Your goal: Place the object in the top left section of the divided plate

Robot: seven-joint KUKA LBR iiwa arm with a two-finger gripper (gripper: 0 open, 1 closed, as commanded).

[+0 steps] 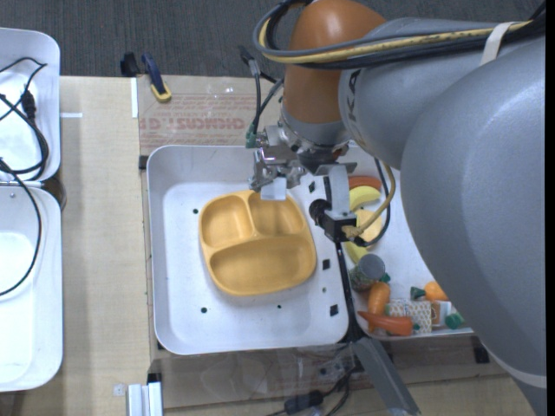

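Wooden bench (95, 232) under dark grey floor at top, w/ 2 shallow white bins side by side. Left bin (165, 258) holds a yellow divided plate (257, 243), 3 sections: 2 smaller ones toward the top, 1 wide one below. Right bin (408, 258) is mostly covered by the arm (451, 146); visible in it are a banana (364, 199), something red just above the banana, a carrot (376, 297), a red pepper-like piece (388, 323), a grey-green lump (370, 269) and a white mesh-like item (416, 312). Can't tell which of these is the task's object.

Gripper (271, 185) hangs over the plate's top edge, about where the ridge between the 2 upper sections meets the rim. Fingers point down; can't tell if they're wide or narrow, or whether anything sits between them. Orange band (325, 59) sits right above the wrist.

Far left: white tub (26, 232) w/ black cables (22, 120). Blue-and-yellow clamp (152, 76) lies near the bench's top edge.
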